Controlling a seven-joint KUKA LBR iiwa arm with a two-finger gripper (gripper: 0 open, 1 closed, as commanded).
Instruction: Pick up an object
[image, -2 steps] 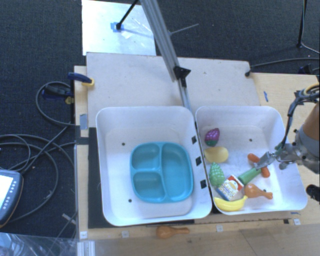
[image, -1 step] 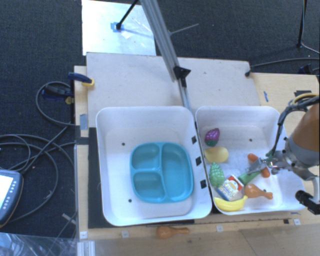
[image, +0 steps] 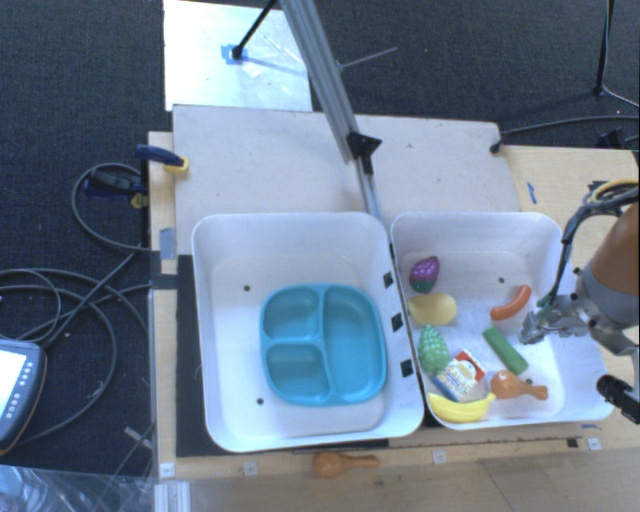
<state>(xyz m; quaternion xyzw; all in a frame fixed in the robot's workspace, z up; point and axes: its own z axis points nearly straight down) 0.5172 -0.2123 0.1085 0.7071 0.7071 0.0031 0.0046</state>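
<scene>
Right bin (image: 478, 228), left to right: sausage (image: 511, 302), lying slantwise, long axis rising rightward; green cylinder (image: 505, 351) below it; gripper (image: 537, 326) just right of both. Whether the jaws stood open or closed: cannot tell.

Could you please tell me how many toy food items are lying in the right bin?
8: grapes, lemon, sausage, cucumber, corn, carton, drumstick, banana. More may hide beneath the arm.

Teal divided plate (image: 323, 344), purple grapes (image: 425, 270), yellow banana (image: 461, 407), white bins (image: 215, 300).
</scene>
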